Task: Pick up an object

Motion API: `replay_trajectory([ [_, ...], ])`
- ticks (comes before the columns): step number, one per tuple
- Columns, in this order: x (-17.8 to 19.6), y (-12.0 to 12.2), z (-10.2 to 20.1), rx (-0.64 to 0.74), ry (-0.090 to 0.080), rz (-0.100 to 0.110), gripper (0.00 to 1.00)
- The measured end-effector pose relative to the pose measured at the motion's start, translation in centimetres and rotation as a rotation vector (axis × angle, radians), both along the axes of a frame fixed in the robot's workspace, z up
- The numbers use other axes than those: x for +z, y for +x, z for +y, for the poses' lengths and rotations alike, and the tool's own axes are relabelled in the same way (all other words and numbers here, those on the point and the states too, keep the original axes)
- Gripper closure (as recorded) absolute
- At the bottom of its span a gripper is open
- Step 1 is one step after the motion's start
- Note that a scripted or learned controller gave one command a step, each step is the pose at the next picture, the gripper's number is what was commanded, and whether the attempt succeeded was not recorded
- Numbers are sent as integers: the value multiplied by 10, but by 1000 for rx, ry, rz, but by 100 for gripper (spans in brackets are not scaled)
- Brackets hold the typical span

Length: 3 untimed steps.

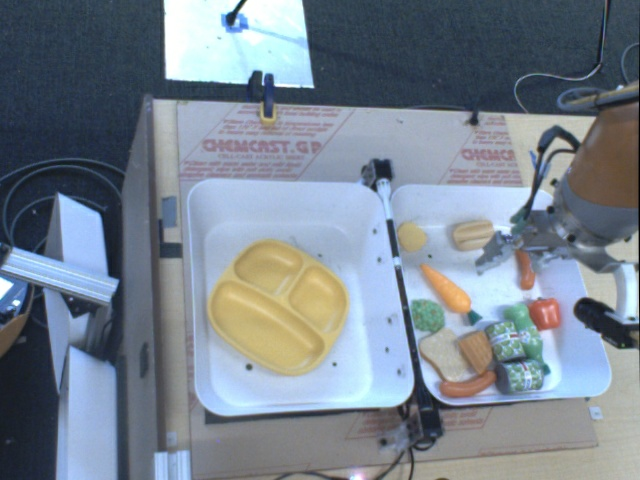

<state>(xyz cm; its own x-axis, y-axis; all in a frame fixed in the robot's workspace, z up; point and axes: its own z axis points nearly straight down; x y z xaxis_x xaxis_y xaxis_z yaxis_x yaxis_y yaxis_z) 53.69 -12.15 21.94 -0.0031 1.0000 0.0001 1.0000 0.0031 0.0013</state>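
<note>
The bread roll (472, 234) lies in the right bin (590, 368), just beside the tool (497, 253), whose fingers look spread with nothing between them, so next it must close on the roll.

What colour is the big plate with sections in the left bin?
Yellow. The divided plate shows clearly in the camera view, lying in the left bin.
</note>
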Motion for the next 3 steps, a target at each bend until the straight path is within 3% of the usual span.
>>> replay_trajectory([
  [1,-69,19,29,0,0,2,0],
  [2,-130,24,24,-2,0,3,0],
  [3,-135,4,26,-2,0,1,0],
])
